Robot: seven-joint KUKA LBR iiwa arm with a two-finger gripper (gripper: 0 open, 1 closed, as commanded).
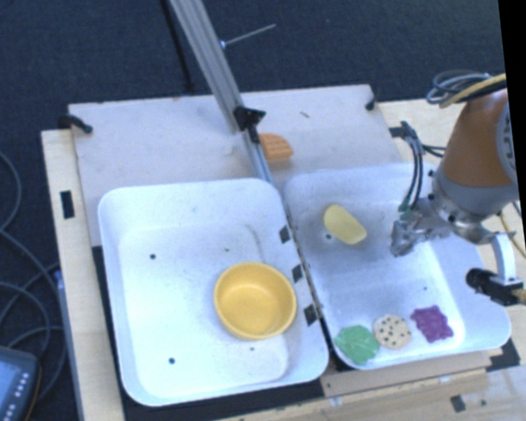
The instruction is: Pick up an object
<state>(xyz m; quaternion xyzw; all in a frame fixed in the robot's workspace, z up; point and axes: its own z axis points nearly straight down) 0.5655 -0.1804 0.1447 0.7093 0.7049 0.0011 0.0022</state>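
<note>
Hovering: gripper (406,236) over the right bin's (466,337) upper middle; jaw state cannot be told. Nothing seen held.
Nearest candidate: yellow piece (344,224), just left of the gripper, apart from it.
Front wall, right bin: green piece (356,343), spotted cookie (391,331), purple piece (431,322), side by side.
Left bin (128,267): yellow bowl (253,299).
Risk, judged: descending where it hangs would close on bare floor; the front-row items sit close to the wall, crowding a grasp.

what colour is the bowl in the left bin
Yellow; the bowl shows best in the camera view.

Yellow piece (344,224) lying loose, right bin (465,323).
</note>
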